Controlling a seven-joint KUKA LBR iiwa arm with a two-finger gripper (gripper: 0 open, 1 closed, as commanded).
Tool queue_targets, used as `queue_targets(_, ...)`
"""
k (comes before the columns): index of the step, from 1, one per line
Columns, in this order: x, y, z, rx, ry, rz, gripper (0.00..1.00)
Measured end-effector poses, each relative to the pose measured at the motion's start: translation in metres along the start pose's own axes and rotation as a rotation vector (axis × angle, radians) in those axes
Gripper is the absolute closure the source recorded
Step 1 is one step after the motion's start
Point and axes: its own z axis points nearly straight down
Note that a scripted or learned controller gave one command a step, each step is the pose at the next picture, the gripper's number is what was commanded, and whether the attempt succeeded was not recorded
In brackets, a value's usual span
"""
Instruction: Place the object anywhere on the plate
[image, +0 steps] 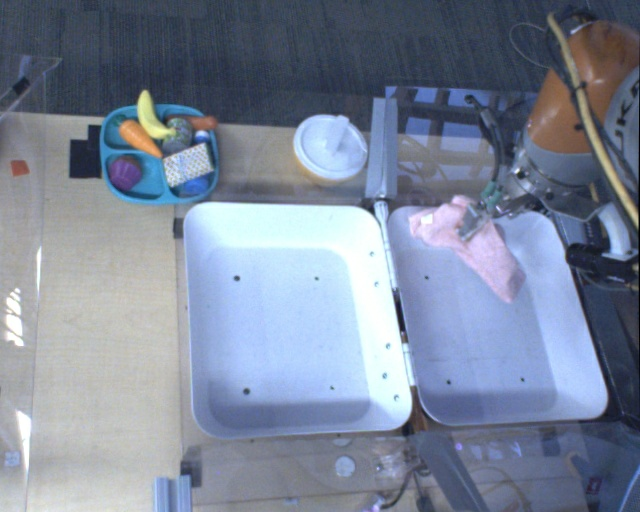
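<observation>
Fingers (470, 225) of the gripper (474, 222) are closed down on a pink cloth (478, 251), pinching it near its upper middle, so the cloth is held between them. From that pinch it spreads both ways: one crumpled part reaches left toward the near corner of the right bin (560, 405), and a longer flap runs down and to the right, its lower end lying on or just above the bin floor; which of the two cannot be told from this angle. The arm (580, 90) comes in from the right, its orange band above the grey wrist, with cables looping over it. The cloth sits in the upper part of the right bin, close to the back wall. The left bin (200, 330) lies just beside it, the two nearly touching along a narrow gap with a dark strip. Behind the left bin, on the wooden bench (90, 330), stands a blue divided tray (113, 187) holding a toy banana (150, 117), a carrot (139, 137), a purple piece (125, 172) and a patterned sponge-like block (189, 163). To the right of that tray, near the back edge of the left bin, rests a round white plate (330, 148) with a yellow rim underneath, well apart from the cloth.
</observation>
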Motion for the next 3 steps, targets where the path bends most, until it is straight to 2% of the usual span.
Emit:
queue_targets(1, 0.001, 0.002, 0.018, 0.001, 0.001, -0.005, 1.0)
queue_targets(3, 0.079, 0.062, 0.007, -0.003, 0.0, -0.81, 1.0)
